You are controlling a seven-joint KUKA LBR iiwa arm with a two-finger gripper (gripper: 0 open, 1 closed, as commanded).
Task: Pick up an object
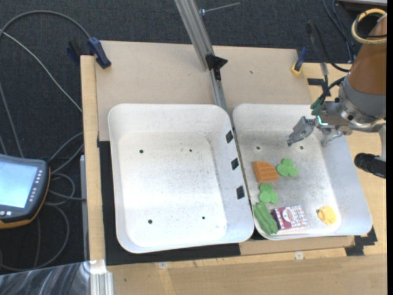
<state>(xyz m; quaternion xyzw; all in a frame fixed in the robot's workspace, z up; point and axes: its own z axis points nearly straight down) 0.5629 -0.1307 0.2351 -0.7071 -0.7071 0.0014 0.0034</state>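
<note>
My gripper [308,140] hangs over the back part of the right bin [344,165], its two grey fingers spread open with nothing between them. In front of it on the bin floor lie an orange piece [265,171] and a green clover-shaped piece [287,168], side by side. Closer to the front are a second green piece [268,194], a long green item [264,218] against the left wall, a pink and white packet [290,217] and a small yellow object [328,214].
The left bin [123,165] sits beside the right one, divided by their touching walls. A metal pole [195,26] slants in from the back. A tablet [18,189] lies off the bench at left.
</note>
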